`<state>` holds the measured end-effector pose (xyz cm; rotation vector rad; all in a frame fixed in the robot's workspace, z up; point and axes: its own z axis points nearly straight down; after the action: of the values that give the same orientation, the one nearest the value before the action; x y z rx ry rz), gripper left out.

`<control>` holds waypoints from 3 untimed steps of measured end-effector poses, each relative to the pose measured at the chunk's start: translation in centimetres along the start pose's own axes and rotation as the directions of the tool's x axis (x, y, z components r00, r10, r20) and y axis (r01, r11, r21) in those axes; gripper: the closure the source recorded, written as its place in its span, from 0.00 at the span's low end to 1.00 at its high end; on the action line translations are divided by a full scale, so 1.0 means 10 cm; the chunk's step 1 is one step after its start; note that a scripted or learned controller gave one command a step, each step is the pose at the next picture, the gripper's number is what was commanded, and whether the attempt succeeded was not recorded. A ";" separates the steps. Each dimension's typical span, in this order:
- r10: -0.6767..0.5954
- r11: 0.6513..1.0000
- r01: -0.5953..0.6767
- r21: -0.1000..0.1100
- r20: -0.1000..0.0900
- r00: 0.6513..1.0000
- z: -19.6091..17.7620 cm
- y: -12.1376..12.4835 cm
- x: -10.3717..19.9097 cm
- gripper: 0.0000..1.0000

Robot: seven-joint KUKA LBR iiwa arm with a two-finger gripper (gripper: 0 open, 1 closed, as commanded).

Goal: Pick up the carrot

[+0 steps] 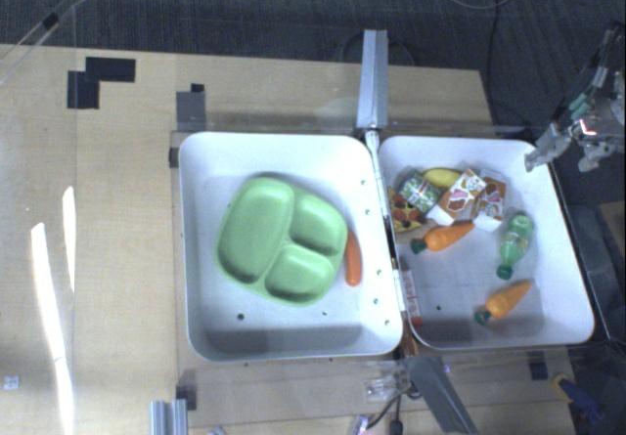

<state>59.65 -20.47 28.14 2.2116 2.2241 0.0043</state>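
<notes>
Two carrots with green tops lie in the right bin (577, 311): one carrot (445, 237) near the middle and another carrot (506, 299) toward the front right. A third, plain orange carrot (352, 260) lies in the left bin (196, 228) against the right side of a green divided plate (282, 239). My gripper (572, 145) hovers over the far right corner of the right bin, well apart from all the carrots, with nothing seen in it.
In the right bin, a green bottle (514, 242) lies between the two carrots, and several small food packs (450, 194) are piled at the back. A metal post (373, 81) stands behind the gap between the bins.
</notes>
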 end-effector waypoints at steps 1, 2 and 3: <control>-0.237 0.972 0.237 0.001 -0.001 0.972 1.23 -0.59 0.03 0.00; -0.256 0.967 0.256 0.001 -0.002 0.967 1.85 -1.07 0.48 0.00; -0.194 0.981 0.194 -0.008 0.001 0.981 1.92 -0.12 0.72 0.00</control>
<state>58.51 -13.34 8.92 1.9809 2.4236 0.0124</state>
